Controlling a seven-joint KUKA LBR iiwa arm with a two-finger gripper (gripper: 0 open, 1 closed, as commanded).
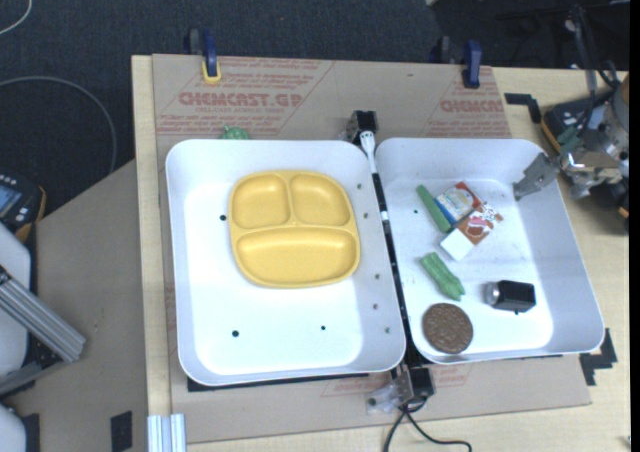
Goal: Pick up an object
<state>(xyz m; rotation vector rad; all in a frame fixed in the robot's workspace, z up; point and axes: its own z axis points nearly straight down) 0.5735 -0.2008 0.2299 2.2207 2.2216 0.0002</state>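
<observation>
With the two-finger gripper (540,176) poised at the right bin's (565,240) far right rim, its opening not discernible, nothing seen held, the small black block (513,294) lying apart should be approached from squarely above

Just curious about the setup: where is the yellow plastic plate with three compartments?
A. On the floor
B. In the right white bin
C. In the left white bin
C: the yellow divided plate lies inside the left white bin, apart from the small items in the right bin.
</observation>
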